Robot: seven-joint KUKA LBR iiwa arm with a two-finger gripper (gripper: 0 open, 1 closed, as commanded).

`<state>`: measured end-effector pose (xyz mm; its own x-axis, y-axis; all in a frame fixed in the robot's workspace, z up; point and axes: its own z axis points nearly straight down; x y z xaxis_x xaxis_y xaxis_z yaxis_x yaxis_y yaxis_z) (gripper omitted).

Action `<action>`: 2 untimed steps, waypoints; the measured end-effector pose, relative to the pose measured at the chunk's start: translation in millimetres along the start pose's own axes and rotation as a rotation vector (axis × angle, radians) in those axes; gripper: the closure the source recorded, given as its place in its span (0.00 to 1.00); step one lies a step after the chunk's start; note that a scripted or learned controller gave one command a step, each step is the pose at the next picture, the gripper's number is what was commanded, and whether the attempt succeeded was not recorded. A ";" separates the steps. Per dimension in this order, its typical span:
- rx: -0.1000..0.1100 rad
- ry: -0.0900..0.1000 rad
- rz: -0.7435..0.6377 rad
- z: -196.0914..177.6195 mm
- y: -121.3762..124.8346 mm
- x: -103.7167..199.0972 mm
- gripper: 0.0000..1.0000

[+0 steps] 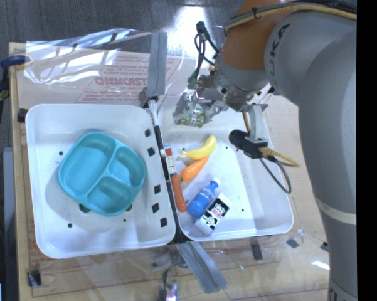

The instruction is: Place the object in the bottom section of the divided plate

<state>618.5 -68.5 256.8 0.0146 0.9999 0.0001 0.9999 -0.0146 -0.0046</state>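
1. You see the grey arm (pixel 301 55) reaching in from the right, its orange band high above the right bin (pixel 263 199).
2. The gripper (pixel 191 113) hangs over the far left corner of the right bin, close to the divider between the bins. How its tool stands, wide, narrow or gripping, you cannot tell from this slant; nothing is clearly seen caught in it.
3. In the right bin, look just below the gripper: a yellow banana (pixel 201 149) lies curved, and a carrot (pixel 194 167) lies touching its underside, pointing down to the left.
4. A second orange piece (pixel 178 193), long and thin, lies along the bin's left wall, just below the carrot.
5. A blue bottle (pixel 202 199) lies tilted near the middle of that bin, its cap toward the upper right. A small black-and-white carton (pixel 214 214) rests just beside its lower end.
6. The divided plate (pixel 102 172), light blue, sits in the left bin (pixel 50 231), tilted in the view. Its three sections hold nothing.
7. All the loose things lie in the right bin, well apart from the plate, so the placing is not yet done.
8. A clear plastic sheet (pixel 88 61) with red print lies on the bench behind the left bin.
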 end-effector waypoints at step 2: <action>0.000 -0.002 -0.017 63.9 -20.2 70.1 0.00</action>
